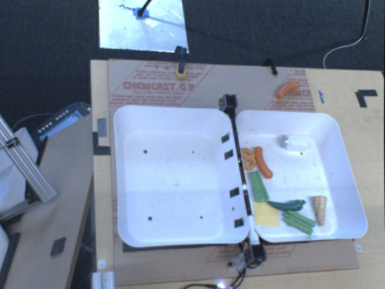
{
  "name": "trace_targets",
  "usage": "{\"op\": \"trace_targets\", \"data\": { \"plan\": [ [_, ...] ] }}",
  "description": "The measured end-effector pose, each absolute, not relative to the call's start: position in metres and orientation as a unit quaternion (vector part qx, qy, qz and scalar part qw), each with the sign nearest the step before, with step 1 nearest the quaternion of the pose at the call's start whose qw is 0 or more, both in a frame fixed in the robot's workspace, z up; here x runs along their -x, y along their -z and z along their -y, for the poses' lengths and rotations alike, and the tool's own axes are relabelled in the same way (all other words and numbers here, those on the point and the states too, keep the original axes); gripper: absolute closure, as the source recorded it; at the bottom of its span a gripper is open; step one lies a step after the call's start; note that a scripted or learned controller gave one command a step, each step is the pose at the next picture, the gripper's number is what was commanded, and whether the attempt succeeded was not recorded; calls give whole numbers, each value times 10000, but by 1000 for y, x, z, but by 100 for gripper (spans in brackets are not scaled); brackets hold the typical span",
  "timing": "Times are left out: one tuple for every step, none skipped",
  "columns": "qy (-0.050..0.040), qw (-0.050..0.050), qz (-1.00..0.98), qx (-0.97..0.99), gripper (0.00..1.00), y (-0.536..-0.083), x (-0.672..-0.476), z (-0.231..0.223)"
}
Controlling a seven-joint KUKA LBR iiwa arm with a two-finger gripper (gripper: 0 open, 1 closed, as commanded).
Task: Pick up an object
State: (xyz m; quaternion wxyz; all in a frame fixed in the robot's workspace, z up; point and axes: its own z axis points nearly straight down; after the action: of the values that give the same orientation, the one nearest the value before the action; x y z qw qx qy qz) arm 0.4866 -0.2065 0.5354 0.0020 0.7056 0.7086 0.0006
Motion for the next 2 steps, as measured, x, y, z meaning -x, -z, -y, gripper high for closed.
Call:
{"op": "trace_targets", "data": {
  "plan": [
    [-5,20,-7086,-7056,100,-535,-487,206],
    [-5,20,-7086,-7056,100,-535,-487,206]
  ]
}}
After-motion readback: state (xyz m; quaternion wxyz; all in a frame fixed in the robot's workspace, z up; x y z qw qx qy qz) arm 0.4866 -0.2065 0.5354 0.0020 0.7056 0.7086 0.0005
